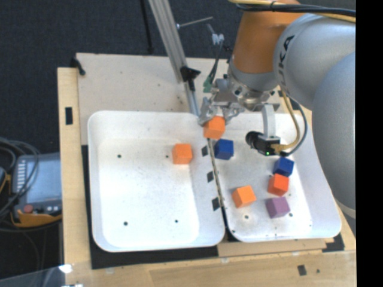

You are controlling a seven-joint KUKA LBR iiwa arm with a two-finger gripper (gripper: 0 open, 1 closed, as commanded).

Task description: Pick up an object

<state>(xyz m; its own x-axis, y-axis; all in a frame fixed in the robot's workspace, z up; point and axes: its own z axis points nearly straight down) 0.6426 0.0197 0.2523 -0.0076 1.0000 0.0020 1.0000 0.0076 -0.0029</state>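
Observation:
My gripper [214, 123] hangs over the divide between the two white bins, at their far end. An orange cube [214, 127] sits between its fingers, lifted clear of the bin floor. A blue cube [224, 149] lies just below and to the right of it in the right bin [311, 220]. Another orange cube [182, 153] rests in the left bin [119, 220].
In the right bin lie an orange cube [243, 196], a red cube [278, 185], a blue cube [283, 167] and a purple cube [277, 207]. A slanted metal post [170, 40] rises behind the bins. The bulky grey arm [317, 70] covers the right bin's far corner.

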